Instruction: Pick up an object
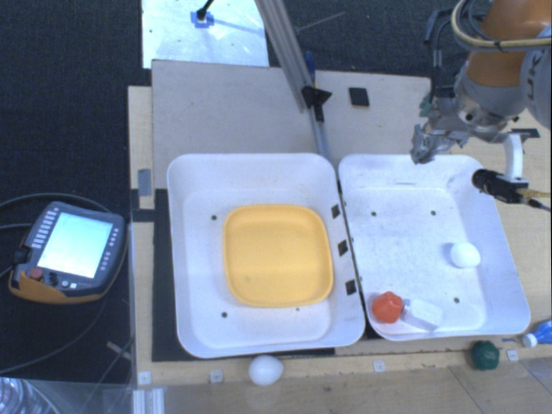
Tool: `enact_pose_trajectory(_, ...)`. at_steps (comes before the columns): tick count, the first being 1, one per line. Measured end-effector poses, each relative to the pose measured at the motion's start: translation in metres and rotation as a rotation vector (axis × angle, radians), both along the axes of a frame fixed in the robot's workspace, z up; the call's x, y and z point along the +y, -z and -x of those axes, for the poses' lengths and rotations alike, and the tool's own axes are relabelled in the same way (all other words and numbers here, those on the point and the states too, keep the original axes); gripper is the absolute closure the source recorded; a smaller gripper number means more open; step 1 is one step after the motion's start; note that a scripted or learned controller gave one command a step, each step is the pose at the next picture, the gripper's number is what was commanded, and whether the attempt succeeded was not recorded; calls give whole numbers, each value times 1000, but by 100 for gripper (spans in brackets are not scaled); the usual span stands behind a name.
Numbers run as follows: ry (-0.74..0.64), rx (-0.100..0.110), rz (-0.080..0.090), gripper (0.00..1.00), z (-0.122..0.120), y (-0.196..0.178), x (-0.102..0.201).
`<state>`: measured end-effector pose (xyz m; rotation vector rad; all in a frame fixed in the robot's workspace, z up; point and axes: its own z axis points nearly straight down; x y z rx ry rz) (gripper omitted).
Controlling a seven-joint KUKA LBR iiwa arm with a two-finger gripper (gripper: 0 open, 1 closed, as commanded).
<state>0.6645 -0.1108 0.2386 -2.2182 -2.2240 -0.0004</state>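
Observation:
The right bin (405, 188) holds a white egg-shaped ball (464, 254) near its right wall, and an orange round object (387, 307) beside a small clear piece (423, 315) at its front. My gripper (423, 152) hangs over the back edge of this bin, well away from all three things. Nothing is between its fingers as far as I can see. The left bin (198, 188) holds a square yellow plate (278, 254) lying flat in its middle.
A white egg (266, 370) lies on the bench in front of the left bin. A dark green ball (485, 354) sits off the right bin's front corner. A slanted metal pole (293, 50) stands behind the bins. A teach pendant (65, 250) lies at far left.

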Motion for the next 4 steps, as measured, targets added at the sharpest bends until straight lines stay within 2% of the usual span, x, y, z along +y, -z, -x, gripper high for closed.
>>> enact_pose_trajectory(1,0,-1,0,100,28,2,33)
enact_pose_trajectory(2,-2,-1,-1,100,52,2,88)
enact_pose_trajectory(3,-1,0,0,100,75,10,125)
enact_pose_trajectory(4,-1,-1,-1,100,115,7,167)
